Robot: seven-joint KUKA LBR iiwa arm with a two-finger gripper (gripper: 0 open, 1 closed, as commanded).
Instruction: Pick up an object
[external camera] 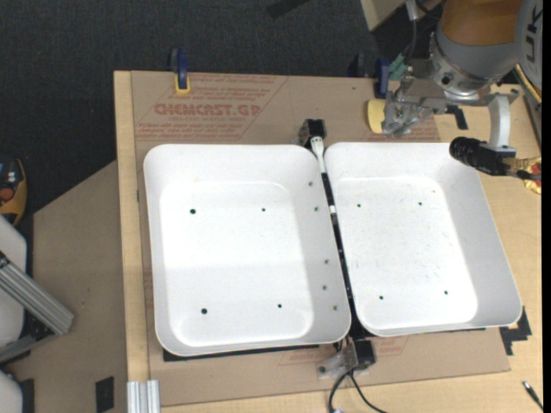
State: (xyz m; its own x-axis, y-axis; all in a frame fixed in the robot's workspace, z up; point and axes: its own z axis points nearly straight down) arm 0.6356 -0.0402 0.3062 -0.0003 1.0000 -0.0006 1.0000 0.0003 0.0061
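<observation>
1. One fixed camera looks down at a slant on the worktop [258,101] from above.
2. Both white bins sit mid-frame: the left bin [164,231] toward 9 o'clock, the right bin [482,231] toward 3 o'clock.
3. The arm [478,24] enters at 1 o'clock.
4. It stands far enough off to take in dark floor [77,24] beyond the board.

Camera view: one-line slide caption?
Arm with pincer poised over the bench behind the right bin, beside a small yellow object; left bin alongside.
</observation>
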